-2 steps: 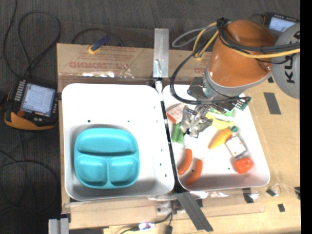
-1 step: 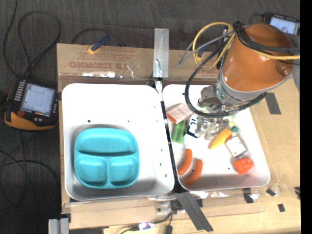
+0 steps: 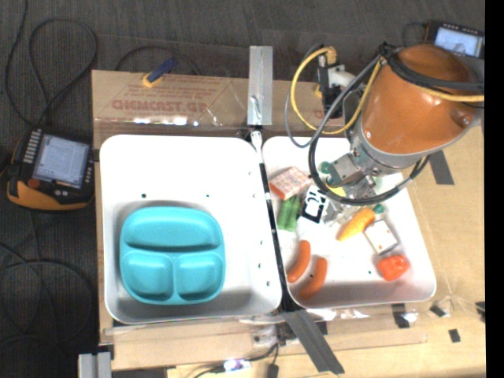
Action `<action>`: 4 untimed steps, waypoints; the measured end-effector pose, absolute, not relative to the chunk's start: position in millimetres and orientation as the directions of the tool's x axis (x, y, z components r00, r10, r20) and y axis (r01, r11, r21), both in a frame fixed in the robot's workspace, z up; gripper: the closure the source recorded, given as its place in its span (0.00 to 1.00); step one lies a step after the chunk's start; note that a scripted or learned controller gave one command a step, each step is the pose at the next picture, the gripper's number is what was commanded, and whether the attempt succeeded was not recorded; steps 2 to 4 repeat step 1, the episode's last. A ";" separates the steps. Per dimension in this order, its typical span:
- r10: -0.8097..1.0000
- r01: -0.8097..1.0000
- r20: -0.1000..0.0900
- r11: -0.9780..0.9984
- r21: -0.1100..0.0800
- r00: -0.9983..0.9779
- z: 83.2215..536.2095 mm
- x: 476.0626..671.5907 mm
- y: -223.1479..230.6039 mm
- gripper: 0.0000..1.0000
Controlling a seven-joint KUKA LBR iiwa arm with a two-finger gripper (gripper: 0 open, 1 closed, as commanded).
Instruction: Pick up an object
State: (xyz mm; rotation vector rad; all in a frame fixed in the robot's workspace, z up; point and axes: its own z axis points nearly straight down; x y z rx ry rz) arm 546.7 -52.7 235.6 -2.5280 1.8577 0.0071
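The arm (image 3: 417,101) reaches in from the right and hangs over the upper part of the right bin (image 3: 417,286), its orange band hiding much of the wrist. The gripper (image 3: 350,181) sits low among the toys, near the middle of that bin, but cables and the wrist housing crowd it, so I cannot tell how the jaws stand, and nothing can be seen held between them.

The candidates all lie in the right bin. A carrot (image 3: 356,224) lies just below the gripper, tilted. A pink block (image 3: 288,181) sits to the gripper's left near the divider, with a green piece (image 3: 289,212) just below it and a black-and-white tag (image 3: 315,206) between that and the gripper. Two sausages (image 3: 298,260) (image 3: 315,277) lie side by side toward the near wall. A white box (image 3: 380,235) and a red piece (image 3: 394,267) sit beyond the carrot toward the near right corner. The left bin (image 3: 110,164) carries a blue tray (image 3: 172,254).

This looks like the descent or closing step of a grasp, with no lift begun. The carrot or the tag seems the likeliest target, though which one I cannot say. The next move calls for the jaws to close squarely on one item, clear of its neighbours, and then a straight rise; the carrot's rounded, tilted body could slip out.
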 end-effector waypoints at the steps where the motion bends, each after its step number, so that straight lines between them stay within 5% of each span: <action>1: -0.913 -0.914 -0.007 -0.407 -0.001 0.407 209.8 580.1 -48.1 1.00; 4: -0.913 -0.914 -0.007 -0.407 -0.001 0.407 209.8 580.1 -48.1 1.00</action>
